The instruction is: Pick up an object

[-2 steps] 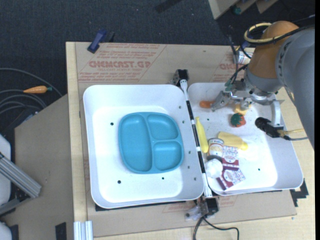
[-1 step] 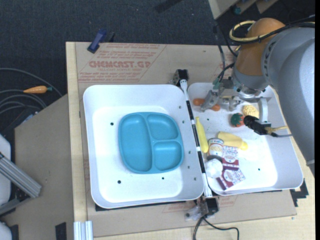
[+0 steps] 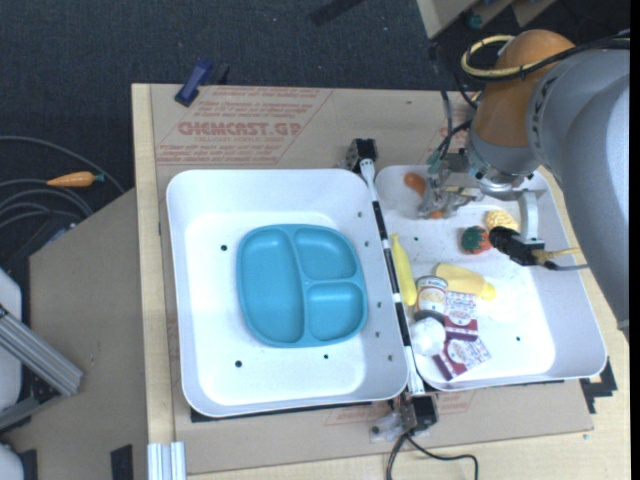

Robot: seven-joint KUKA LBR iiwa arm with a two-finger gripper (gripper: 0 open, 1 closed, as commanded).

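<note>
The right bin (image 3: pixel 560 353) holds several small items: an orange piece (image 3: pixel 415 180) near its back left corner, a yellow banana-like piece (image 3: pixel 402 269) along the left wall, a yellow block (image 3: pixel 465 280), a small can (image 3: pixel 432 293), a red and white packet (image 3: pixel 462 340), a white ball (image 3: pixel 427 336) and a red and green toy (image 3: pixel 473 239). My gripper (image 3: pixel 437 203) hangs low over the back of this bin, just right of the orange piece. Nothing shows between its fingers.
The left bin (image 3: pixel 200 368) bears a blue divided plate (image 3: pixel 301 284). A black clamp (image 3: pixel 362 153) sits at the back between the bins. A blue object (image 3: pixel 194 83) lies at the board's far left corner, and an orange carrot-like toy (image 3: pixel 72 179) on the floor.
</note>
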